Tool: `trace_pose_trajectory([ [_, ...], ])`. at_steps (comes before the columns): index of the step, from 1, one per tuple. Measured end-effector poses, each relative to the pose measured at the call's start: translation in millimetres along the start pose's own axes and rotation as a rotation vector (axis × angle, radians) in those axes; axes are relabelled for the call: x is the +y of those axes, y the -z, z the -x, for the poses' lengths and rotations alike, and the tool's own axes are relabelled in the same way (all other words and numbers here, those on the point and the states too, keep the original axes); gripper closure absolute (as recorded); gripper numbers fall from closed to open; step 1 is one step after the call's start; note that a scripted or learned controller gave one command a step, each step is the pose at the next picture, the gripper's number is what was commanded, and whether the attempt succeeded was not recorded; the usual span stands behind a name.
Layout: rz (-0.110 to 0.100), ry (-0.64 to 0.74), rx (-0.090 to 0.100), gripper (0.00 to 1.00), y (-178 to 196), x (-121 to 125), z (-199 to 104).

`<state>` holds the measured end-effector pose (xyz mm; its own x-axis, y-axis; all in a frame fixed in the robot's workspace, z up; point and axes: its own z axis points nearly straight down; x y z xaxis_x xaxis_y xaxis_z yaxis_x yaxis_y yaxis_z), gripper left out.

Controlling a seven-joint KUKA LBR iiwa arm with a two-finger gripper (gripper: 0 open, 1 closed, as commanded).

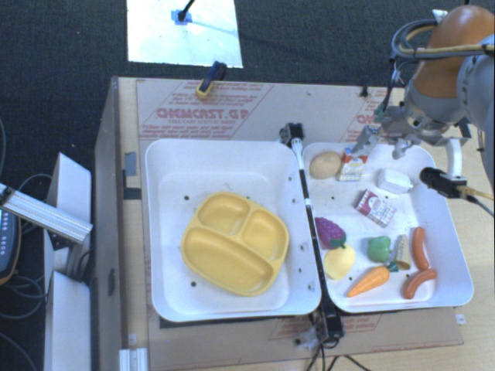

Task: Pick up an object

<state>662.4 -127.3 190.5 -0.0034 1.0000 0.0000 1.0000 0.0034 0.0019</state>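
Observation:
My gripper (381,143) hangs over the far edge of the right bin (458,273), open, with nothing between its two fingers. Just below its left finger lies a small red and white carton (353,166), beside a tan bread roll (326,164). Below the gripper, further into the bin, are a white block (394,181) and a red and white packet (376,208). Nearer the front lie purple grapes (329,230), a yellow fruit (339,261), a green pepper (379,248), a carrot (368,280) and two sausages (420,247) (418,283).
The left bin (170,176) holds a yellow divided plate (235,242). A black divider (308,207) runs between the bins. A black cable connector (441,182) sticks in over the right bin's right rim. The grey arm with its orange band (456,37) fills the upper right.

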Motion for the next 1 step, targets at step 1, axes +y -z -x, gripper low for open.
trace_pose_trajectory([
  [1, -0.003, -0.002, 0.000, 0.00, -100.0, -31.4, 23.8],
])
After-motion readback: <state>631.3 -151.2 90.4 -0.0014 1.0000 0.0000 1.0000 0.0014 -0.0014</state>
